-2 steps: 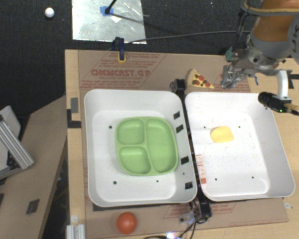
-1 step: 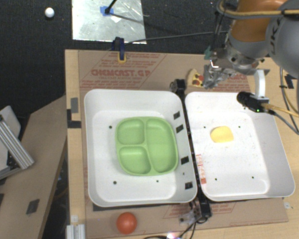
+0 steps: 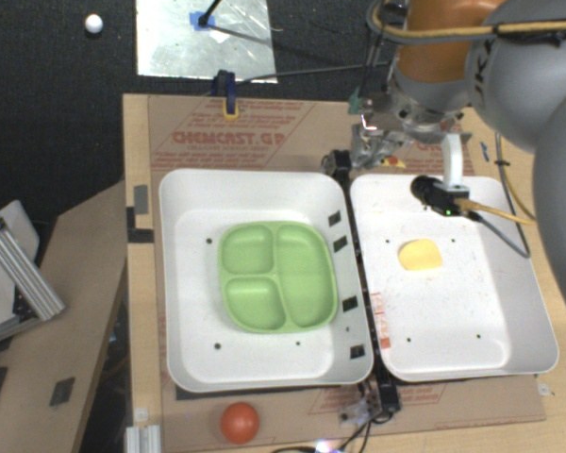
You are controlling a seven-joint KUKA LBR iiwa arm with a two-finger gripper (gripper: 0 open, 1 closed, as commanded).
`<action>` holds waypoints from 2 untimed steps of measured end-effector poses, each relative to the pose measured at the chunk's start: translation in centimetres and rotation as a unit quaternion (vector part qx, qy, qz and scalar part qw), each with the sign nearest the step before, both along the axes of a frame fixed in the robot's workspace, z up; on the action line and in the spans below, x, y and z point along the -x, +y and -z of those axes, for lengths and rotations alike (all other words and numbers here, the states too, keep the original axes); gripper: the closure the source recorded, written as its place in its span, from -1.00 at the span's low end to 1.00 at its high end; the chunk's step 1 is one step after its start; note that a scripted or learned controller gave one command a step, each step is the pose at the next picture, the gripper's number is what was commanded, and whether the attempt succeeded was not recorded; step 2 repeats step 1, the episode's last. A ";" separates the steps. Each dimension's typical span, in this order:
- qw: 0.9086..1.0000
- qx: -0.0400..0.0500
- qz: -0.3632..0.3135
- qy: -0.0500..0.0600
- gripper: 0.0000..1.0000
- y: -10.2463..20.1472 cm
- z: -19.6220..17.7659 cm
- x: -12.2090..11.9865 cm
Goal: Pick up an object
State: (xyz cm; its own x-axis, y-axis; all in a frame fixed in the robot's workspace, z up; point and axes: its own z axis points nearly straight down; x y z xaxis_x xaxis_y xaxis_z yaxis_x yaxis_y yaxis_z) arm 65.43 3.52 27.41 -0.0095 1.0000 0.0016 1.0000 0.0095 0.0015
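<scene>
Gripper (image 3: 370, 147) hovers at the back rim of the right bin (image 3: 533, 343); released or clenched, I cannot tell from this angle. The yellow piece (image 3: 421, 255) lies mid-bin, well apart (low and flat, probably). Risks: descending here clips the rim, or the grab slides off.

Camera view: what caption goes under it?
Claw at far edge of the right bin, yellow object inside; green divided tray in the left bin.

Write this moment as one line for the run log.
gripper: near far edge of right bin | left bin: green tray | right bin: yellow object, apart from gripper
</scene>
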 end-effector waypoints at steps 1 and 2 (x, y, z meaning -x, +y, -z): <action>1.000 0.000 0.000 0.001 1.00 5.6 2.1 1.4; 1.000 0.000 0.000 0.001 1.00 5.6 2.1 1.4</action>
